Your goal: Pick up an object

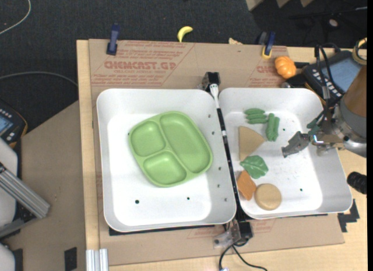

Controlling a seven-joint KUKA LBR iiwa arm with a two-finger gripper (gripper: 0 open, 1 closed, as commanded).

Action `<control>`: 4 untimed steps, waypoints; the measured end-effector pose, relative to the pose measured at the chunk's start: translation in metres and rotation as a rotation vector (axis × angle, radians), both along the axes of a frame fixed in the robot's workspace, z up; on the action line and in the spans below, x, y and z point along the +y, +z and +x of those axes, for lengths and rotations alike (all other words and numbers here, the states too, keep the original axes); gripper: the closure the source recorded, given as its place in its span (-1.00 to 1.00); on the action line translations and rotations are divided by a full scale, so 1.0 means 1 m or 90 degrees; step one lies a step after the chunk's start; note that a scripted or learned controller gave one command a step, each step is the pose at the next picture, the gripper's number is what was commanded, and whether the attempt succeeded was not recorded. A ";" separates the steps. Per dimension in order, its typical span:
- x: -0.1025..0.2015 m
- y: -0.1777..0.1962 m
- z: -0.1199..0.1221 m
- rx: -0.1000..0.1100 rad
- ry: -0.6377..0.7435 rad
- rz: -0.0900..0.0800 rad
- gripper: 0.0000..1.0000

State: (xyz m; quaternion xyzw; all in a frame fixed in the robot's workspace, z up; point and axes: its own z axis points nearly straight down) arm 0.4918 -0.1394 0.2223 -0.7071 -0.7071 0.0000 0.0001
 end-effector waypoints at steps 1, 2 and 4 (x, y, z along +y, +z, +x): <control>0.104 -0.037 -0.014 0.005 0.006 0.004 -1.00; -0.020 -0.129 -0.017 0.006 -0.008 -0.002 -1.00; -0.033 -0.123 -0.015 0.004 -0.006 -0.001 -1.00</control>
